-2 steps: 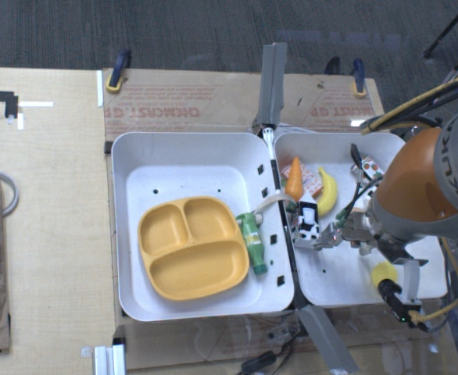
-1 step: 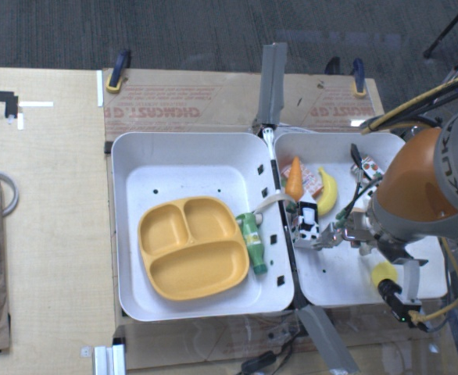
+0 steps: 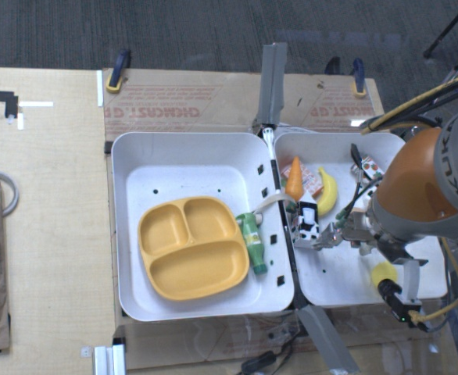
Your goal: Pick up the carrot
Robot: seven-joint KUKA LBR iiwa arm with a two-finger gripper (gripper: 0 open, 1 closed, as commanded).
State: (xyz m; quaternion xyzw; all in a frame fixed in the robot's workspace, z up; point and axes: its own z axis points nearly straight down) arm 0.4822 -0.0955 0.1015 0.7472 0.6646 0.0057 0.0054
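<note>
The orange carrot (image 3: 294, 178) lies in the right bin (image 3: 346, 283), at its upper left, close to the divider and pointing up and down. My gripper (image 3: 325, 238) hangs low over the middle of that bin, below and to the right of the carrot and apart from it. It sits right beside a black-and-white toy (image 3: 307, 220). Nothing shows in its grasp.
A yellow banana (image 3: 327, 193) lies just right of the carrot, with a red-and-white packet (image 3: 311, 180) between them. A small yellow item (image 3: 383, 273) rests under the arm. The left bin (image 3: 127, 209) holds a yellow divided plate (image 3: 194, 247) and a green bottle (image 3: 253, 242).
</note>
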